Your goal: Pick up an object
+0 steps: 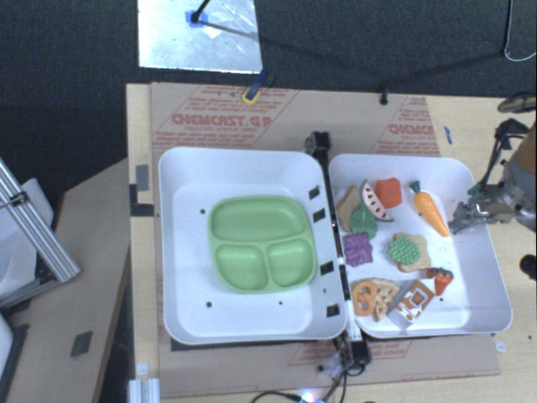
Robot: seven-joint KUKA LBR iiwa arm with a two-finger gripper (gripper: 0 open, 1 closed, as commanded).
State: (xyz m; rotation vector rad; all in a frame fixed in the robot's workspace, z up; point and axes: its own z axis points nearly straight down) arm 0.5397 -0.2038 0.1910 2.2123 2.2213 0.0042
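Observation:
The right white bin (482, 296) holds several toy foods: a watermelon slice (382, 197), an orange carrot (430, 210), a purple grape bunch (357, 248), a green round piece on toast (407, 251), a pretzel (373, 296), a small strawberry (442, 280) and a brown-and-white block (411, 301). My gripper (466, 217) hangs over the right edge of this bin, just right of the carrot. Nothing shows between its fingers.
The left white bin (180, 225) holds a green three-compartment plate (258, 243). A black divider (331, 242) runs between the bins. A cardboard sheet (226, 116) lies under both. Metal rails (29, 225) stand at the far left.

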